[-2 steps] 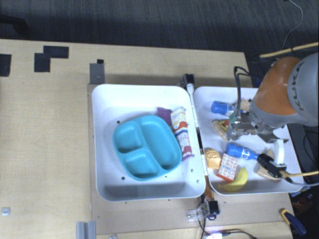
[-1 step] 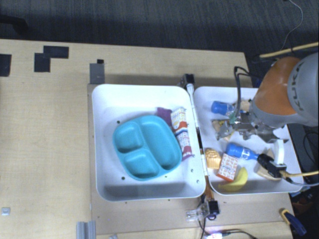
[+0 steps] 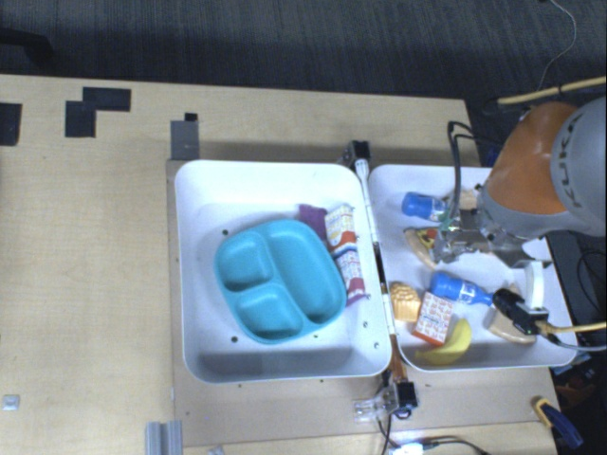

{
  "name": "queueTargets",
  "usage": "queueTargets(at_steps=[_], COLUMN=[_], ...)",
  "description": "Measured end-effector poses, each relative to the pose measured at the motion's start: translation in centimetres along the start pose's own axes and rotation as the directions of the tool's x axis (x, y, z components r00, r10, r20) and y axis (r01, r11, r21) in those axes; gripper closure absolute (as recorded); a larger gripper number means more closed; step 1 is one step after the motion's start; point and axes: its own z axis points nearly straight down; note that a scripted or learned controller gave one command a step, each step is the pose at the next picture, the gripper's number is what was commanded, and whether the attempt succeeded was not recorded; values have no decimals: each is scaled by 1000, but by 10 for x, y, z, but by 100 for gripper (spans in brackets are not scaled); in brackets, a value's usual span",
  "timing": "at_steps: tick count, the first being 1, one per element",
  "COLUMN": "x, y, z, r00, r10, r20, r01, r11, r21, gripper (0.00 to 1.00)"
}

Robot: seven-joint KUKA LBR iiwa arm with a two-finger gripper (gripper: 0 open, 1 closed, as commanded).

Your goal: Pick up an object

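- Approach step, I judge: the pincer [image 3: 446,243] hangs low in the right bin [image 3: 384,192]; its state cannot be told.
- Next: descend onto the blue bottle [image 3: 461,290] just below it.

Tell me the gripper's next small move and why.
Probably a short, straight descent. The gripper hangs in the right bin, between one blue bottle and another, over a yellowish item. No object shows between its fingers, so nothing appears held yet.

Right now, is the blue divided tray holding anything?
Empty: all three compartments of the blue divided tray show bare blue plastic.
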Motion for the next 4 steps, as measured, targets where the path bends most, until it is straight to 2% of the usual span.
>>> queueTargets(at_steps=[1,2,3,4], x=[0,10,11,11], y=[0,17,20,20], z=[0,45,33,33], r00=[1000,1000,1000,1000], r10=[0,4,1,1], r20=[0,0,-1,-1], r01=[0,-4,-1,-1], r11=[1000,1000,1000,1000], r21=[0,17,11,11], gripper=[0,0,100,0])
